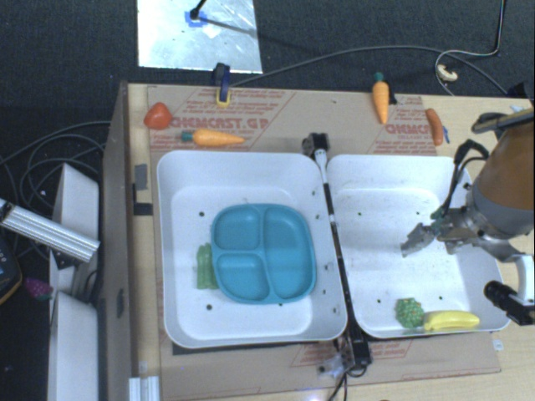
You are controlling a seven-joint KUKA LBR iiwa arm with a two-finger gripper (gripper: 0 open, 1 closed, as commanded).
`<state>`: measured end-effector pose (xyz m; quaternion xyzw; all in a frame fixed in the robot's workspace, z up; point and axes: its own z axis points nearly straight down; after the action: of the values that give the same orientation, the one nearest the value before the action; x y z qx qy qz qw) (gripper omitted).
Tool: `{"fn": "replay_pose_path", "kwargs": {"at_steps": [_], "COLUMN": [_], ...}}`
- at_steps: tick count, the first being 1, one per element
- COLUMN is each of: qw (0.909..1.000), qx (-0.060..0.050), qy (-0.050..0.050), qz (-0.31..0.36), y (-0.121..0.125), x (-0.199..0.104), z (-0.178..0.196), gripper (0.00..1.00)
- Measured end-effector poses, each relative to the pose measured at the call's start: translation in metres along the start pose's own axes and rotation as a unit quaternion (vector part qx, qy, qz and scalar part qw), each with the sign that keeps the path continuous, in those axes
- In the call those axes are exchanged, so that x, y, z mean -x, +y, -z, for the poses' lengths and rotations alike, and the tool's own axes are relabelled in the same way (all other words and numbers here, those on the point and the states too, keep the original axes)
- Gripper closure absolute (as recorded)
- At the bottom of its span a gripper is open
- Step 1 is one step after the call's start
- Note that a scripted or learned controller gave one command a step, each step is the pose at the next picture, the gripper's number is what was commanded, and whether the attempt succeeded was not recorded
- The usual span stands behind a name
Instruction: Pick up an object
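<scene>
Yellow and curved, a banana [452, 320] lies in the right bin [376, 182], close to that bin's near edge and toward its near right corner. Its long axis runs roughly along the near edge, with a slight upward bow at the right end. Touching its left end sits a small green broccoli [409, 312], knobbly and rounded.

The pincer [415, 241] hangs over the middle of the right bin, pointing left from the arm [501, 190]. I cannot tell how it is set, and nothing shows in its grasp. Both banana and broccoli lie from it toward the bin's near edge, the broccoli almost straight that way and the banana a little further right. To my eye the broccoli is the nearer target; a grasp on the banana would best close across its narrow width.

Over in the left bin [180, 224] a blue divided plate [263, 253] rests at the centre, with a green piece [204, 267] just beside its left rim. Carrots [216, 138] and a tomato [157, 116] lie on the counter along its far edge.
</scene>
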<state>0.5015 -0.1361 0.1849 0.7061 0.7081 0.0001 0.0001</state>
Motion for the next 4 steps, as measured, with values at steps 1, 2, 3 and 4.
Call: {"fn": "replay_pose_path", "kwargs": {"at_steps": [1,2,3,4], "qw": [1.0,1.0,1.0,1.0], "qx": [0.0,0.001,0.003,0.005], "qy": [0.0,0.0,-0.002,-0.003], "qz": [-0.001,0.001,0.003,0.005], "y": [0.059,0.167,0.168,0.169], "x": [0.046,0.057,0.058,0.058], "z": [-0.045,-0.076,-0.064,-0.053], "gripper": [0.0,0.0,1.0,1.0]}}
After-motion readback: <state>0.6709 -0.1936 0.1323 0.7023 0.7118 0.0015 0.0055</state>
